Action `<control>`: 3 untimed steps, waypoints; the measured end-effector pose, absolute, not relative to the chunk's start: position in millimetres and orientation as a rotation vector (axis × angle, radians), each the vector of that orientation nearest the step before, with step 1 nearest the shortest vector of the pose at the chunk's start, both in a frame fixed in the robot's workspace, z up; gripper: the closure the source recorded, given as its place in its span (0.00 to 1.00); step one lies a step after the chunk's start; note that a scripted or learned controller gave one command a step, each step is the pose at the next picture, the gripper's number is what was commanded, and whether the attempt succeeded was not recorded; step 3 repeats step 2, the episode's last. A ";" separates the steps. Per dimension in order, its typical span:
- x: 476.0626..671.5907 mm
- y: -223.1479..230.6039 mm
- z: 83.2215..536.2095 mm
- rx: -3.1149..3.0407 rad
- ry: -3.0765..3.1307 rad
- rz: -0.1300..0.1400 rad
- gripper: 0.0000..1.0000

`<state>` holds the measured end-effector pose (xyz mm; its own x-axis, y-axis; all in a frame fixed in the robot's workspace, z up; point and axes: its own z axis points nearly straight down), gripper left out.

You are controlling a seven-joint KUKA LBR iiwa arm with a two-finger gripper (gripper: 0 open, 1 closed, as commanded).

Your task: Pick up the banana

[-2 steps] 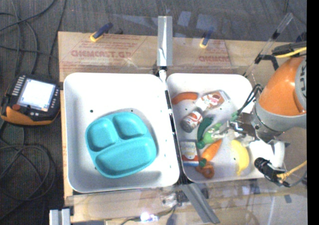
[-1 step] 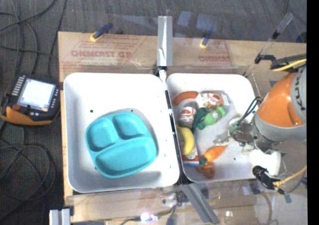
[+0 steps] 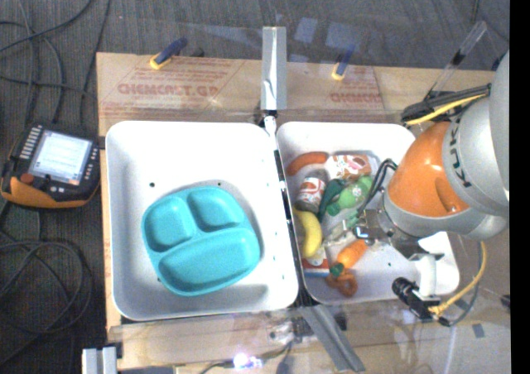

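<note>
Camera view: arm low over the right bin, banana not picked up.

I see the banana lying by the right bin's left wall, beside the carrot and a green item. The gripper sits among the clutter just right of it. The blue divided plate lies in the left bin.

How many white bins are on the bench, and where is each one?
2. The left bin holds a blue tray. The right bin holds the banana among other food; the arm covers part of it.
</note>
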<state>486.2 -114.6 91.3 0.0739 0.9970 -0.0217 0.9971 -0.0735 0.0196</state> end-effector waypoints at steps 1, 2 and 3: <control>544.3 -100.9 91.4 2.343 2.076 0.000 0.00; 571.4 -99.9 89.6 2.138 2.286 -0.002 0.00; 571.4 -99.9 89.6 2.138 2.286 -0.002 0.00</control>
